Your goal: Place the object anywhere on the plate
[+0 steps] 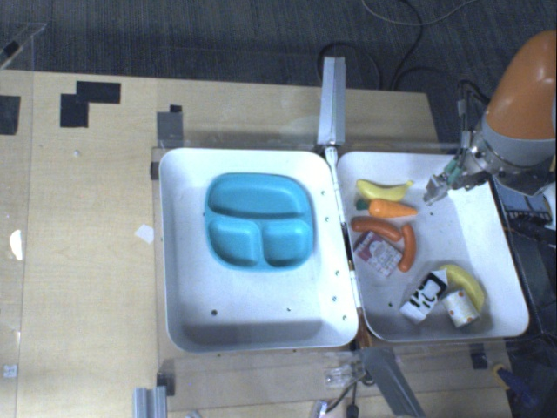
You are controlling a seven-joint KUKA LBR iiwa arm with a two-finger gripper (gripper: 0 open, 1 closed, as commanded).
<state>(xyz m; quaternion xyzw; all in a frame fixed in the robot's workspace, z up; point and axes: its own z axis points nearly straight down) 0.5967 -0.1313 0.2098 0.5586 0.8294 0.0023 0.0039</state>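
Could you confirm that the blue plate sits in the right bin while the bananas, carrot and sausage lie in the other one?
Not quite: the camera view shows the blue plate in the left bin; the bananas, carrot and sausage lie in the right bin.

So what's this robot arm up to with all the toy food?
The arm reaches in from the right, its end effector over the upper part of the right bin, close to a yellow banana and an orange carrot. Nothing shows between its fingers. The blue divided plate sits in the left bin with no food on it, so the placing isn't done. A sausage, a small packet and a second banana also lie in the right bin.
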